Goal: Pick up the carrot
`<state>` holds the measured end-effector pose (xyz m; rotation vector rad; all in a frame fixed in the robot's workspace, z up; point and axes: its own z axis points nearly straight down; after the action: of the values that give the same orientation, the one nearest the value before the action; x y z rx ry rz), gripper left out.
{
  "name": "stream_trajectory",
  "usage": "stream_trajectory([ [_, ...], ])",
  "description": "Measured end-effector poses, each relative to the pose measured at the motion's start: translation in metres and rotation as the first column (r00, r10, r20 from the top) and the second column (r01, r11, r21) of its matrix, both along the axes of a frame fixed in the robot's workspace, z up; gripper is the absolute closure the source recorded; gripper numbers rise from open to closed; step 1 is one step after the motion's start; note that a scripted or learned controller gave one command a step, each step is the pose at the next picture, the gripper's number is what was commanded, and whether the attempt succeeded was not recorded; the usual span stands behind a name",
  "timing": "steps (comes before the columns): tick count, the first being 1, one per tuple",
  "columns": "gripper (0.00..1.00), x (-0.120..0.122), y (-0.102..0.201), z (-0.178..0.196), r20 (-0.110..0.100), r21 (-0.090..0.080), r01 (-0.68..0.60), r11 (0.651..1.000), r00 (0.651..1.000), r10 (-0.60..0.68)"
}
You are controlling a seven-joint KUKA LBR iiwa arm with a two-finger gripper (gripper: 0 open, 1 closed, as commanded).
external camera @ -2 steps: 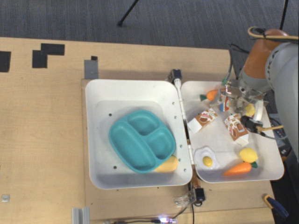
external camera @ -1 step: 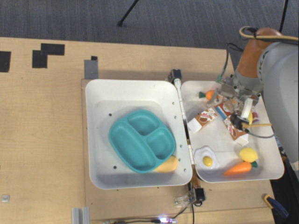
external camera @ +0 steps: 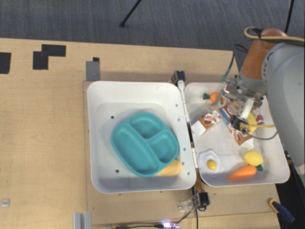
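Note:
The carrot (external camera: 242, 172), orange with a green top, lies at the front of the right bin (external camera: 281, 175) near its front wall. My gripper (external camera: 234, 98) hangs over the back of that bin, well behind the carrot and apart from it. Between the two lie a yellow lemon (external camera: 253, 157) and several snack packets (external camera: 240, 135). Nothing shows in the gripper's grasp.
A small orange piece with a green end (external camera: 212, 97) sits just left of the gripper. A toy fried egg (external camera: 211, 163) lies left of the carrot, and another packet (external camera: 209, 120) near the divider. The left bin (external camera: 102, 128) holds a teal divided plate (external camera: 145, 142) and a yellow item (external camera: 170, 168).

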<state>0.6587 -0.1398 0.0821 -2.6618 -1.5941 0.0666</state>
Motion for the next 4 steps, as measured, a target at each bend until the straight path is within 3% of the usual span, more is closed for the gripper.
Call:
stream_trajectory([
  [1, 0.00, 0.000, 0.012, 0.000, 0.009, -0.015, -0.068, 0.998, 0.998, 0.068],
  [2, 0.00, -0.001, 0.007, 0.000, -0.014, 0.005, 0.122, 0.992, 0.992, -0.122],
  [3, 0.00, 0.007, 0.026, 0.044, 0.037, -0.009, 0.154, 0.988, 0.987, -0.153],
  [4, 0.00, 0.007, -0.018, 0.009, 0.044, 0.004, 0.206, 0.978, 0.977, -0.206],
])
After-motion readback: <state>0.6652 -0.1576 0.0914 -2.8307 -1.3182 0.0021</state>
